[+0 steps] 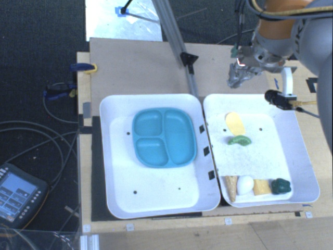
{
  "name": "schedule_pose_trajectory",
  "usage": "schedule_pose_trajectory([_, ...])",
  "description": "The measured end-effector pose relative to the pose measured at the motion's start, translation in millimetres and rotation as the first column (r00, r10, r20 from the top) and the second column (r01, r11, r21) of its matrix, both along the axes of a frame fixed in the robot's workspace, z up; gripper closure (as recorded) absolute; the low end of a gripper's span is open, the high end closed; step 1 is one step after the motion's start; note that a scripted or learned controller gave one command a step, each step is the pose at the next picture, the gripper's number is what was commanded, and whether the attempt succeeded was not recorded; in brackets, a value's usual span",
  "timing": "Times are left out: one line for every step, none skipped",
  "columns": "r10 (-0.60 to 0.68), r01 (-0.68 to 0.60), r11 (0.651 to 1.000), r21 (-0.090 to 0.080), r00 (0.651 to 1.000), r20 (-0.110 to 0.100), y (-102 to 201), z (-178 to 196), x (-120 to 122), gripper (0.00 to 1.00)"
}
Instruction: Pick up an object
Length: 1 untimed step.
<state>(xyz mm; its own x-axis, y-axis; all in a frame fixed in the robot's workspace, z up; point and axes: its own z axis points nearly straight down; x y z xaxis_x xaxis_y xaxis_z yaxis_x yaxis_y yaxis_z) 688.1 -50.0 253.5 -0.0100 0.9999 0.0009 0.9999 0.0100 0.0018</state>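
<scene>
From the overhead camera we count two white bins on the counter, set side by side and touching along their inner edges. The left bin carries one thing: a blue divided plate with three compartments, lying flat near the bin's middle. The right bin carries six small things. Two lie in its upper half — a yellow oval piece and, just below it, a green leafy piece. Four sit in a row along the near edge: a tan cone, a white egg-shaped piece touching it, a yellow block and a dark green piece at the right end.

One arm reaches in from the right, its orange band cut off by the top edge of the picture. Its gripper hangs over the bare counter just beyond the far rim of the right bin, well apart from all six pieces, with nothing between the jaws. The jaws are small and blurred, so we cannot tell whether they stand parted or closed.

One grey pole slants across the counter from the top and ends near the seam of the bins. Its upper end is cut off. What the small pieces truly are — food toys, perhaps — we cannot make out.
</scene>
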Motion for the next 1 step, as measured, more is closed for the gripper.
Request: schedule_pose_trajectory([0.001,-0.001,1.000,0.002,1.000,-0.001,61.3,-3.2,-7.1,1.00])
